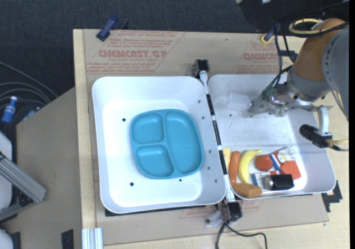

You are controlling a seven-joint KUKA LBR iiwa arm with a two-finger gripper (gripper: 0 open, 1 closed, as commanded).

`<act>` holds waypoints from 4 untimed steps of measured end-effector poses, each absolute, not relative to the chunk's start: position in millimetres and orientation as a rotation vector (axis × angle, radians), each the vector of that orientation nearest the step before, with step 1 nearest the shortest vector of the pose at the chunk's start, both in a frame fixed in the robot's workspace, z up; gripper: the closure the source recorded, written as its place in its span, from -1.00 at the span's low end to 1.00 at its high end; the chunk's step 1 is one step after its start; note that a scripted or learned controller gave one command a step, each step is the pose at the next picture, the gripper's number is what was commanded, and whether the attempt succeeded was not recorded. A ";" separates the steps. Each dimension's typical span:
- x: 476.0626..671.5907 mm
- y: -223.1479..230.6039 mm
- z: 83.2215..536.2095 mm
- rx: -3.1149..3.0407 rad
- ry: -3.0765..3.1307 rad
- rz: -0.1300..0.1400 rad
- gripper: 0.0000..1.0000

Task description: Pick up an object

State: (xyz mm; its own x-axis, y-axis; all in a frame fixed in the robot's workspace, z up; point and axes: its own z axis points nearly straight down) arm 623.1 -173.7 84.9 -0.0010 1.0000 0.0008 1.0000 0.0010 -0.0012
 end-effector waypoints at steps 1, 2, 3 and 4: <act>658.9 -175.0 80.8 -2.199 -2.205 0.038 -1.00; 660.3 -178.5 80.8 -2.203 -2.209 0.030 -1.00; 666.5 -176.6 95.4 -2.219 -2.222 0.004 1.00; 667.6 -110.4 177.9 -2.221 -2.226 -0.004 1.00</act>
